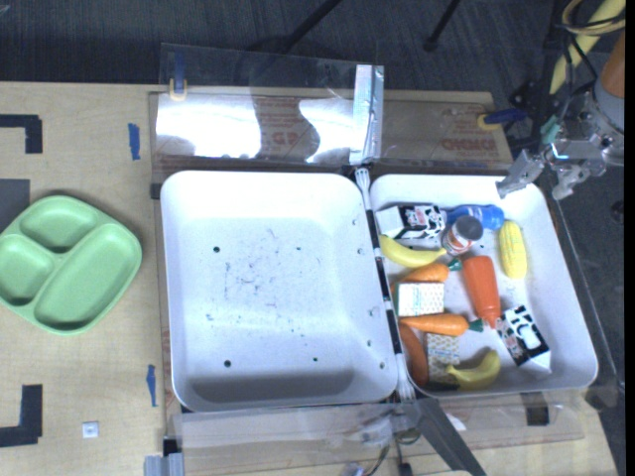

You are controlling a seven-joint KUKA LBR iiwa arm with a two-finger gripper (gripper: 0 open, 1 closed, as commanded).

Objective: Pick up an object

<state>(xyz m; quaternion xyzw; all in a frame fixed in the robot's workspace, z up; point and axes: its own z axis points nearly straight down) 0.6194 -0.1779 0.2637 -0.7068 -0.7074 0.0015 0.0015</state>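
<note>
2 shallow white bins are seen side by side: the left bin (pixel 263 286) and the right bin (pixel 571 335). The right one is crowded with toy food. An upper banana (pixel 409 255) lies near the dividing rim, beside a black-and-white carton (pixel 421 218), a small jar (pixel 462 233) and a blue item (pixel 488 214). A corn cob (pixel 512 249) sits toward the right wall, with an upright carrot (pixel 482 284) just left of it. Lower down, a cracker-like block (pixel 421 298), a second carrot (pixel 435 324), a lower banana (pixel 476 369) and another black-and-white pack (pixel 523 334) are packed close, many touching.

The gripper (pixel 548 172) is seen above the right bin's upper right corner, outside the pile; its fingers appear spread, with nothing between them.

A green divided plate (pixel 65 262) rests well apart, left of the bins.
</note>
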